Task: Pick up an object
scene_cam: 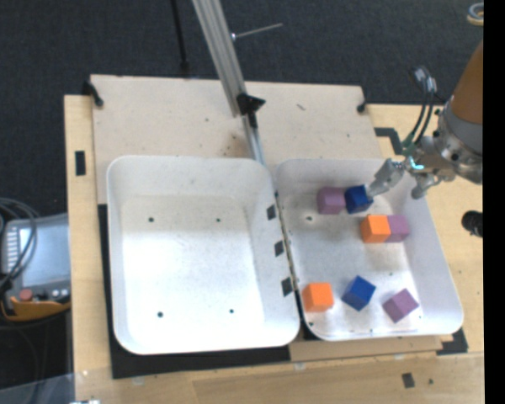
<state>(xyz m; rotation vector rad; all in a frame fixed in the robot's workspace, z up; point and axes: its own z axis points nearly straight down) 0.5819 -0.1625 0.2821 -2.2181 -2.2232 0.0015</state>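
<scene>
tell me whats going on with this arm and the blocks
A grey arm reaches in from the right, its gripper hanging over the top edge of the right bin. That bin holds seven small blocks: purple, blue and orange. The closest is a blue block beside a purple block. Nothing shows between the fingers, so no pick yet. The left bin sits alongside.

A robotics lab is showing: an aluminium rail (221, 45) is rising at twelve o'clock, a control pendant (32, 263) lying at nine o'clock beside the desk (185, 116).
</scene>
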